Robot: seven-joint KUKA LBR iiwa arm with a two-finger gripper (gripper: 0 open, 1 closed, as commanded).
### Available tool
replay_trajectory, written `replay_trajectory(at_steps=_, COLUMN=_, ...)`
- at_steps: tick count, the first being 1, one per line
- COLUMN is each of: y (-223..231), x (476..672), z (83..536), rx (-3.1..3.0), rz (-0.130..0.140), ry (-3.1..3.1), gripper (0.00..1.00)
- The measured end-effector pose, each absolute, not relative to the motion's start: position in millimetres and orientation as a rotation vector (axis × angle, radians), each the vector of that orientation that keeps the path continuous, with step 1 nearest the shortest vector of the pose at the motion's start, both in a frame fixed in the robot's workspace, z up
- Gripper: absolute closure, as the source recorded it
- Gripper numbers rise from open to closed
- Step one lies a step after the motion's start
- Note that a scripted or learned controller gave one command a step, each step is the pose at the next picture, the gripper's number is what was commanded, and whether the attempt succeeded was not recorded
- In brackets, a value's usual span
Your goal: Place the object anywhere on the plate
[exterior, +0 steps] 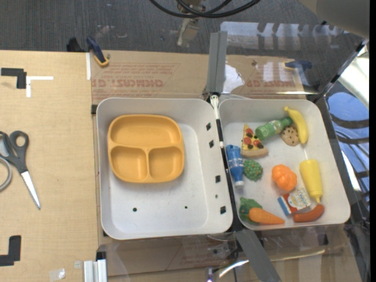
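At the upper right corner of the frame a grey piece of the arm (343,2) shows — its tool's state cannot be told. The left bin (117,216) holds an orange three-compartment plate (145,148). The right bin (332,140) — just beside it — holds the toy food: pizza slice (253,142), banana (298,123), broccoli (252,170), carrot (265,217), orange (284,178), cookie (289,136).

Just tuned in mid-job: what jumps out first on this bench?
The orange divided plate stands out, sitting toward the upper left of the left bin with nothing on it. The right bin is crowded with toy food: a pizza slice, a banana, an orange, a yellow bottle and a carrot. Scissors lie on the bench at far left.
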State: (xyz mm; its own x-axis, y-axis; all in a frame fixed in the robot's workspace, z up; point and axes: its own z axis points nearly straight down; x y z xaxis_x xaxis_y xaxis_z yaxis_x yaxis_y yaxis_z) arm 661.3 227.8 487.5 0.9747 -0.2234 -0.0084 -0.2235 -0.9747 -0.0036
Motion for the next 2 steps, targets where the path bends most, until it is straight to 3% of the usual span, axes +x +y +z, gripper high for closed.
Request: replay_trajectory(at_steps=2, y=227.8, x=661.4, z=487.4, rx=-3.121, rz=0.011, ry=0.325, gripper=1.00)
